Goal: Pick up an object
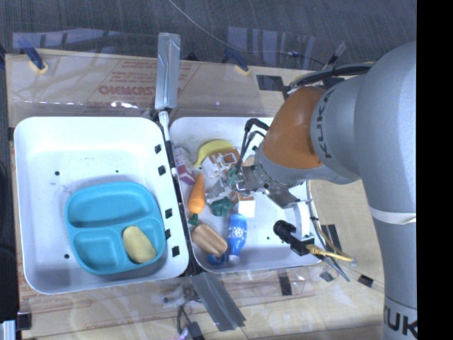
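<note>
Looked down at a slant: reached in from the right with the grey arm (pixel 368 119), gripper (pixel 241 183) low over the clutter in the middle of the right bin (pixel 205 127). Could not tell whether wide, narrow or holding anything. Saw around it a banana (pixel 216 149) just behind, a carrot (pixel 197 194) left by the bin's wall, and a bread roll (pixel 209 239) and blue-and-white bottle (pixel 237 234) side by side near the front rim. Saw in the left bin (pixel 71 147) a blue divided tray (pixel 106 211), with a yellow lump (pixel 139 244) in its front right compartment.
</note>
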`<state>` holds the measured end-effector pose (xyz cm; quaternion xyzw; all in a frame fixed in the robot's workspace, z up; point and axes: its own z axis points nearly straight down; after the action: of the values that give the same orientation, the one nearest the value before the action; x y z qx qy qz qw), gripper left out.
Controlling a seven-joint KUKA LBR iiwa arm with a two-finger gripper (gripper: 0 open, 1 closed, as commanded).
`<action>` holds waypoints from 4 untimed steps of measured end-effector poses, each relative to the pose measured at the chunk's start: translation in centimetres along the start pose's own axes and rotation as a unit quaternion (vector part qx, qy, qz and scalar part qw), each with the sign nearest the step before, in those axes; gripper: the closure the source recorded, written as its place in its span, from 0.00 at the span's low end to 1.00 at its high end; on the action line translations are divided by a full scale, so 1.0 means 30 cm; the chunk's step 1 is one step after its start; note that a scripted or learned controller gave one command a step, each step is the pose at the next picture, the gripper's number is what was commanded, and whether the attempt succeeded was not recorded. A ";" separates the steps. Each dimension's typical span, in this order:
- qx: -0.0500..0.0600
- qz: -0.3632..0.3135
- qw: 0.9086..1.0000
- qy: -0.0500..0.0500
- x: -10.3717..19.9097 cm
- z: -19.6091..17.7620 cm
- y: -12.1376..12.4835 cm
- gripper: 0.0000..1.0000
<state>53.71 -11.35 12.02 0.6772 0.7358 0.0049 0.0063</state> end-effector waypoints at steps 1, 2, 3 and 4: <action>0.002 -0.010 1.000 -0.001 -0.034 0.079 -0.195 0.00; 0.004 -0.012 1.000 -0.001 -0.033 0.051 -0.193 1.00; 0.008 -0.019 1.000 0.002 -0.032 -0.091 -0.202 1.00; 0.005 0.031 1.000 0.000 -0.030 -0.852 -0.185 1.00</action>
<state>47.86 -12.67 37.51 0.6996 0.7145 0.0015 0.0024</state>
